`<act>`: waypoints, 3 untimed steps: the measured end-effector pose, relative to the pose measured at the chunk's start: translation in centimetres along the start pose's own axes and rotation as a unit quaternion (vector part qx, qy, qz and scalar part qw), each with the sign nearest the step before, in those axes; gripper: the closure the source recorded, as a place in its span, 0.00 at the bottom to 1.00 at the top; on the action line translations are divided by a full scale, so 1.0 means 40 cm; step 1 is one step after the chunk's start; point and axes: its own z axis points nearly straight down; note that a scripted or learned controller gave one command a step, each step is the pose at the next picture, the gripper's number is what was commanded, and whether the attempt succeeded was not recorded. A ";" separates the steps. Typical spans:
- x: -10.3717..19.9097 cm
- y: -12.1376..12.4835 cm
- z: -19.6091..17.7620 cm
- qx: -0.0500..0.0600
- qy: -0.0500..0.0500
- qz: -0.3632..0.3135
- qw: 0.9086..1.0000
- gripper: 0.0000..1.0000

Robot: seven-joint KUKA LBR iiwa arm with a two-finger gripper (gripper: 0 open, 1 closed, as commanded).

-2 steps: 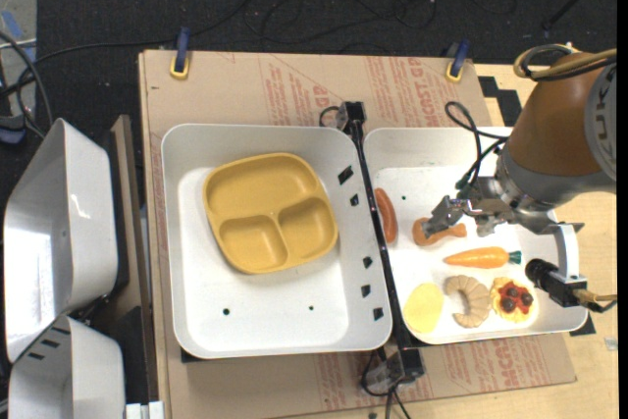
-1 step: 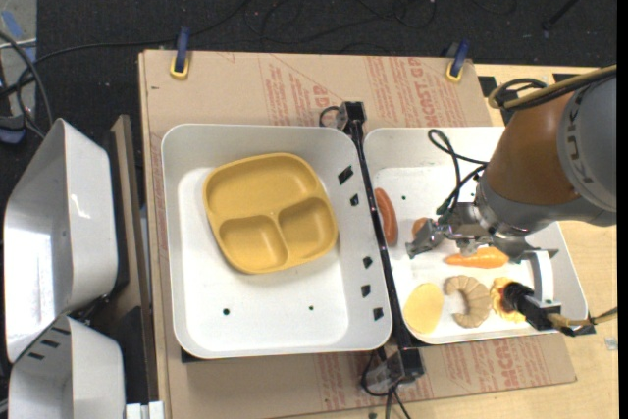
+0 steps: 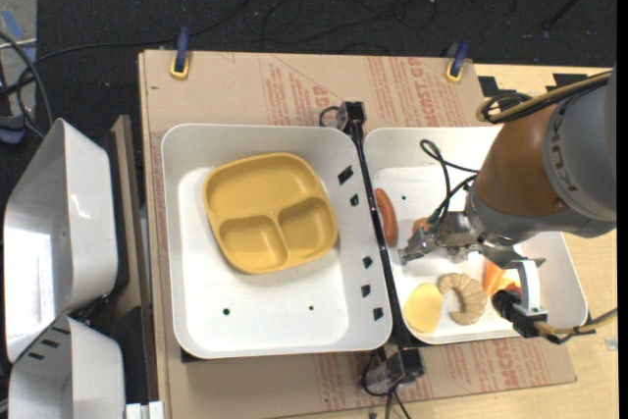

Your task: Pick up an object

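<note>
I saw my claw (image 3: 417, 245) low in the right bin (image 3: 412, 147), beside the sausage (image 3: 387, 214); its grip state was unclear.

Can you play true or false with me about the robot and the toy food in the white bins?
1. The yellow divided plate lies in the left bin. True.
2. The hot dog lies on the yellow plate. False: it lies in the right bin, near the wall between the bins.
3. The gripper is down in the right bin. True.
4. The pale yellow round piece sits in the left bin. False: it sits in the right bin, beside a tan lumpy piece.
5. The plate has three compartments. True.
</note>
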 end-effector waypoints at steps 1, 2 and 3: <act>0.000 -0.002 -0.026 0.001 0.000 0.001 1.000 1.00; 0.020 -0.008 -0.173 -0.002 0.000 -0.002 1.000 1.00; 0.019 0.002 -0.280 -0.002 0.000 -0.002 1.000 1.00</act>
